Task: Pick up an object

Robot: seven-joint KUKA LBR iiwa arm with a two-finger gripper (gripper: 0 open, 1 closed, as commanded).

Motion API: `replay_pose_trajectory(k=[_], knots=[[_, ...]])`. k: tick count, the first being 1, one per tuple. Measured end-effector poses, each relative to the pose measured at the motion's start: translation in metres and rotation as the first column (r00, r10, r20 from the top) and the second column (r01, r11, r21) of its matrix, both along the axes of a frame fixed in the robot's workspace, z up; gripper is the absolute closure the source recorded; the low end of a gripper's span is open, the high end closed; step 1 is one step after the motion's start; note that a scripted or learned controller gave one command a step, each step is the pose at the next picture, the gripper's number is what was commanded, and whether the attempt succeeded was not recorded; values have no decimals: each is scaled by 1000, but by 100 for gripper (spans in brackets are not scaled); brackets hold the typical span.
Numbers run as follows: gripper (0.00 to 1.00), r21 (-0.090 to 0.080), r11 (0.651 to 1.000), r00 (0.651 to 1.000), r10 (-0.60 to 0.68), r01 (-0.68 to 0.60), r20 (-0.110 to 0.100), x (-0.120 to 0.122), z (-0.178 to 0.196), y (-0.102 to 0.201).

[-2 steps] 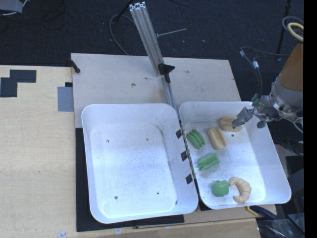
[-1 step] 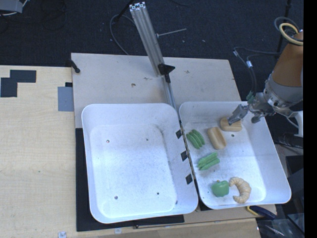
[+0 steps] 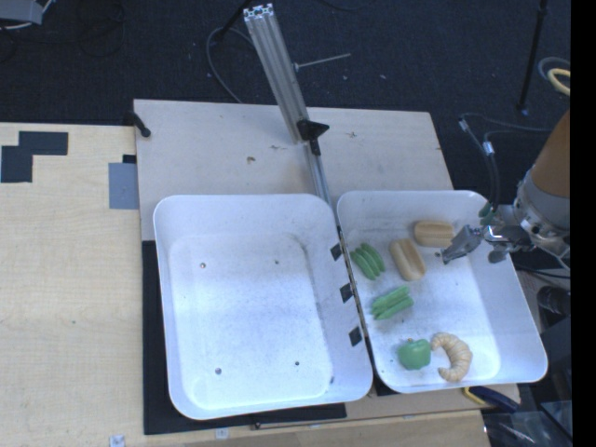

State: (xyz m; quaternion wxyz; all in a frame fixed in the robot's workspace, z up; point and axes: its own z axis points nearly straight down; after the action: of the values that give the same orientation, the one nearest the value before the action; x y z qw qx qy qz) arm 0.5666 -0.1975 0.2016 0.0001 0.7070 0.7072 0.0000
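Pincer beside bread roll, croissant apart

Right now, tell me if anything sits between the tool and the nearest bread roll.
Nothing visible does. The tool hangs just right of the bread roll in the right bin, with bare bin floor between them.

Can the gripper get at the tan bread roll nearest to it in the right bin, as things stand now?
Probably yes. The gripper hangs just beside the tan roll, with nothing lying between them or on top of the roll.
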Motion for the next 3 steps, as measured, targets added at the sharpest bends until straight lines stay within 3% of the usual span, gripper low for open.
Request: replay_pose_trajectory(k=[1,3], knots=[[0,1,1000,1000,-1,1,-5,-60,-36,15],[0,0,1000,1000,-1,1,-1,-59,-35,14]])
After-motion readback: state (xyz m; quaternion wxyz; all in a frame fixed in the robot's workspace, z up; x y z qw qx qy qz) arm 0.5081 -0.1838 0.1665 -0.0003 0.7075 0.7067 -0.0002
